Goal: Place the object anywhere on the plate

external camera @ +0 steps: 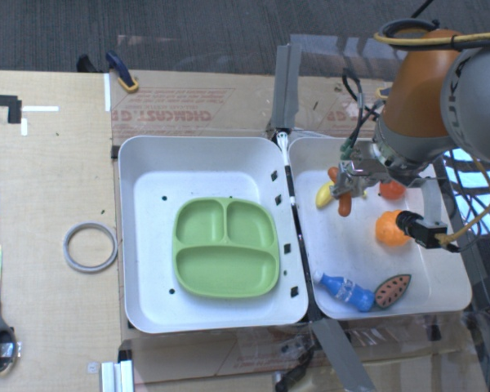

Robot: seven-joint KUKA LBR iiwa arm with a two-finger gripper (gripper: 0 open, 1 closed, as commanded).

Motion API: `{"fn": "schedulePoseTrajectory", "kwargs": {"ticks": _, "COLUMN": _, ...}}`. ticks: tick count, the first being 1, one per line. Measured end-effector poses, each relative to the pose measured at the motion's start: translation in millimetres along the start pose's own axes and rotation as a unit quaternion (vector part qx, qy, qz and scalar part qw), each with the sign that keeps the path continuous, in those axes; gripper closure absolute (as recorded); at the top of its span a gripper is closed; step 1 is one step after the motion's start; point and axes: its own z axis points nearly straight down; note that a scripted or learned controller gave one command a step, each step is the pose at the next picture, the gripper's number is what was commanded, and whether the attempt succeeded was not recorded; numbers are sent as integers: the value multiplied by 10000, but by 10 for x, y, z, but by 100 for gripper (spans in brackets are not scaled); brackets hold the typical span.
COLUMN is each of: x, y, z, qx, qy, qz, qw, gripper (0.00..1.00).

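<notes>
The bench carries two white bins side by side. The left bin [139, 243] holds a green plate [225, 247] with three compartments; the plate lies flat near the bin's centre, with bare white floor on all four sides of it. Nothing rests on the plate.

The right bin [441, 292] holds the loose objects. The arm enters from the right and its gripper [349, 184] hangs over the upper left part of this bin, close to the wall shared with the left bin. At its tip sit a yellow piece [324, 194] and an orange-red carrot-like piece [344, 206], touching or just beside each other; whether either is held cannot be told, and the state of the pincer cannot be told. An orange ball [389, 229] lies mid-bin to the right, a red object [392, 190] above it. A blue bottle [347, 292] and a brown oval object [392, 291] lie along the near edge. Open floor remains in the bin's centre left.
</notes>
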Motion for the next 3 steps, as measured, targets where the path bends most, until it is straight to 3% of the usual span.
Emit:
{"fn": "schedulePoseTrajectory", "kwargs": {"ticks": 1, "x": 705, "y": -302, "z": 102, "qx": 11, "qy": 4, "qz": 6, "qw": 10000, "gripper": 100}}
{"fn": "schedulePoseTrajectory", "kwargs": {"ticks": 2, "x": 1181, "y": -869, "z": 122, "qx": 11, "qy": 3, "qz": 15, "qw": 10000, "gripper": 100}}
{"fn": "schedulePoseTrajectory", "kwargs": {"ticks": 3, "x": 1178, "y": -868, "z": 122, "qx": 10, "qy": 3, "qz": 20, "qw": 10000, "gripper": 0}}
